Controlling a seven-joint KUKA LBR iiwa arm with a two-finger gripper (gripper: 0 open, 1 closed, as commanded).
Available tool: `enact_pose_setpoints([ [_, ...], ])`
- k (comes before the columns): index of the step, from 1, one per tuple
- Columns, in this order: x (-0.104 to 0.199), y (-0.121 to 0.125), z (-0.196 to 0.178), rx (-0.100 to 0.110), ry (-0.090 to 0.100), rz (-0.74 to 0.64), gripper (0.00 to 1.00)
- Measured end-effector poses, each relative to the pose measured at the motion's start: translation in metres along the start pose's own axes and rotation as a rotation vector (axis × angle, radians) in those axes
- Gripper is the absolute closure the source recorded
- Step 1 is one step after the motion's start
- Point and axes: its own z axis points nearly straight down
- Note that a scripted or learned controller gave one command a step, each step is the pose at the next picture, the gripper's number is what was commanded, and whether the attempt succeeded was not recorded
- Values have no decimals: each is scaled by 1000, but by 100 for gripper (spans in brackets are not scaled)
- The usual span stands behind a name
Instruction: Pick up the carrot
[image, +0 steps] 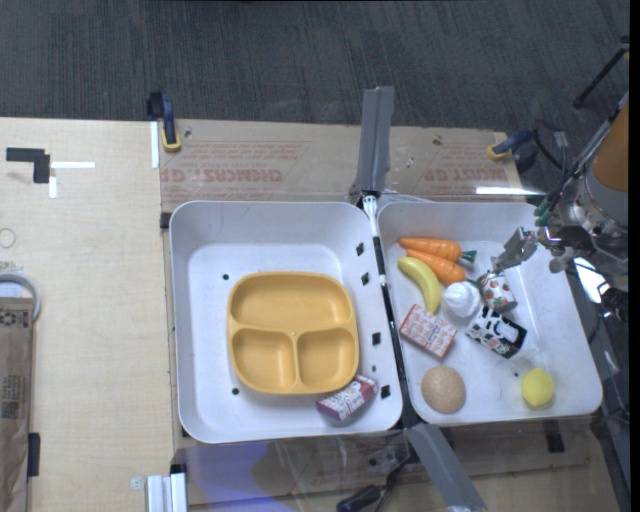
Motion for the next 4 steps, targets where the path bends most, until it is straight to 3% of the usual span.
enact_pose_setpoints([
  [1,38,19,-15,-3,-1,-310,0],
  [2,55,80,65,-1,-1,-360,0],
  [3,48,89,137,-3,-2,-399,0],
  [4,47,91,126,-9,-3,-397,100],
])
